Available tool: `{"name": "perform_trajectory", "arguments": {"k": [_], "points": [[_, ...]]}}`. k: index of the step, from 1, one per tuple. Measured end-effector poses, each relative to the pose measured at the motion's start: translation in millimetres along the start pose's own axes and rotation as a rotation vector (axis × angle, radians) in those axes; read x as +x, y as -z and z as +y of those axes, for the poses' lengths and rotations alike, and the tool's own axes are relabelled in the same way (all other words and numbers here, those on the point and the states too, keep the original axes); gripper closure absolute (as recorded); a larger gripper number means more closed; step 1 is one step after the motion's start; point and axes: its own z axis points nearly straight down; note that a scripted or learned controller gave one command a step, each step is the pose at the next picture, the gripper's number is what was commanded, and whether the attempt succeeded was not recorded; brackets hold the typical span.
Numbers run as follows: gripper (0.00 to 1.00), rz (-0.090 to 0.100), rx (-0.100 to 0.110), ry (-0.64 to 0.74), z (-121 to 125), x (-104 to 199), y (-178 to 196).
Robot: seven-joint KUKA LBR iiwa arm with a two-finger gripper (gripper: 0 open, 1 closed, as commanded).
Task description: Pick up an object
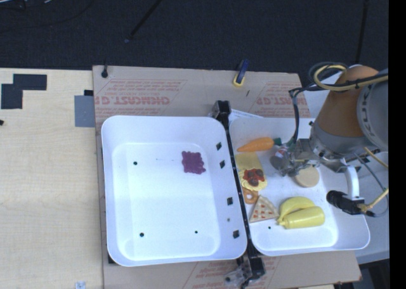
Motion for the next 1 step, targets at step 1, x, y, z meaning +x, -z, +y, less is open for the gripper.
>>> {"name": "perform_trajectory", "arguments": {"k": [1], "points": [[0.0, -0.001, -0.004, -0.001, 1.2, -0.5, 2.7]]}}
